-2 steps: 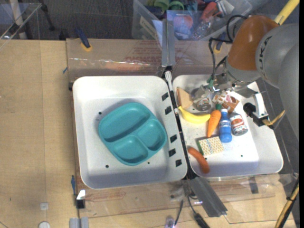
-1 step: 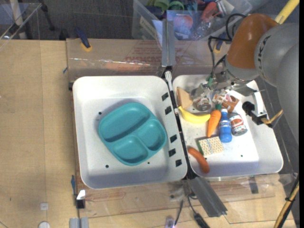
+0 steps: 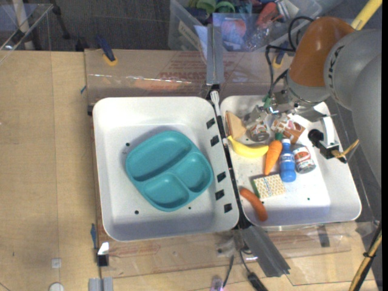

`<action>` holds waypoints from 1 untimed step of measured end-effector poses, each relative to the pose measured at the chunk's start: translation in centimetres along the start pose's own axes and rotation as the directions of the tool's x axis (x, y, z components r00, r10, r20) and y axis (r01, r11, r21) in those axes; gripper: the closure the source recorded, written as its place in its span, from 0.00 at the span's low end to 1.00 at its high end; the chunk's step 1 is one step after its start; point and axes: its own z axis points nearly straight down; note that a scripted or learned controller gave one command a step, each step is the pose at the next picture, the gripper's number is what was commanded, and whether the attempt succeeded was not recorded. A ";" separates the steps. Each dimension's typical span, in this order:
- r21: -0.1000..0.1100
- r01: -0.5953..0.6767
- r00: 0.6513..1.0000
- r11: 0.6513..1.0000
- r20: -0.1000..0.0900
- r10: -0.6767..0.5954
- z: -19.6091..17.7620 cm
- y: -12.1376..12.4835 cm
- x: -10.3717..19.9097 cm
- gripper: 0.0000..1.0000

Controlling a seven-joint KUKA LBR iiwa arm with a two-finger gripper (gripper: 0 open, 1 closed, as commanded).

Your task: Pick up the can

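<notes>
Can (image 3: 304, 160) lying in right bin (image 3: 339, 193) | fingers (image 3: 271, 109) blurred, grip state unclear

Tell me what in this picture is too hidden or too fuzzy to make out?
- Gripper: the arm's orange band and wrist cover it from above in the camera view.
- Can: its label is too small and blurred to read.
- Pile of items at the right bin's far end: jumbled, partly under the arm, not identifiable.
- Clear tub behind the bins: cut off by the top edge.
</notes>
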 end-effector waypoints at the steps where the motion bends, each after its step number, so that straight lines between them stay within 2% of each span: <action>1: -0.002 -0.083 0.997 0.997 0.002 0.083 0.0 0.1 0.1 0.00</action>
